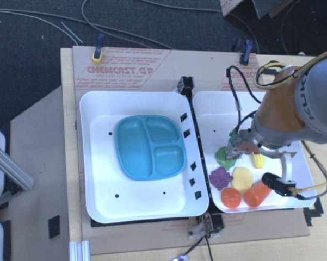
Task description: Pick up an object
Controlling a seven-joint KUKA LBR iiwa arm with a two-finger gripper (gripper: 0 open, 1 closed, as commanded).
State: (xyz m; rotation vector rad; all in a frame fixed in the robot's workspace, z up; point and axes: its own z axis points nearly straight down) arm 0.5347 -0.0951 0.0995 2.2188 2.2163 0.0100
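Gripper point(235, 147) sits low in the right bin point(207, 105), lower right of frame, touching the green toy point(223, 157). Jaw state undeterminable. Nothing lifted; pickup appears outstanding.

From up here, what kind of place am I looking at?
Most likely a robotics lab test bench: a robot arm reaches over two white bins, toy food lies in one, and loose cables trail across the floor.

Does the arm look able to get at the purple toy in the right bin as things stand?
Probably yes. The purple toy lies uncovered near the bin's left wall, and the gripper hangs just above and right of it. The yellow toy and green toy crowd it, so a clean grasp may be tight.
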